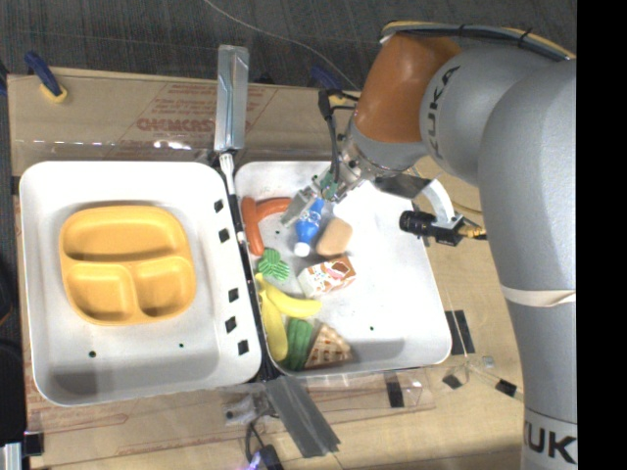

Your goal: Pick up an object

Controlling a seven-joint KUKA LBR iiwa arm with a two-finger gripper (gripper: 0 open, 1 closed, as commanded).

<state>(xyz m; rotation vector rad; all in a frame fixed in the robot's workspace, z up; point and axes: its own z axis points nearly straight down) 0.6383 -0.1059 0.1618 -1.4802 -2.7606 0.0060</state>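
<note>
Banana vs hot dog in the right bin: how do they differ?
The banana is yellow; the hot dog is orange-red. The banana lies lower in the right bin, beside a green vegetable and an ice cream cone; the hot dog lies at the upper left, nearer the gripper. Both are elongated, curved, and near the bin's left wall.

The cardboard-covered bench [118, 101] bears two white bins, left [39, 292] and right [411, 292], side by side.

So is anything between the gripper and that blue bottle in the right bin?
Nothing visible does. The gripper sits right at the upper end of the blue bottle, with the sausage to its left and the tan bread piece to its right.
</note>
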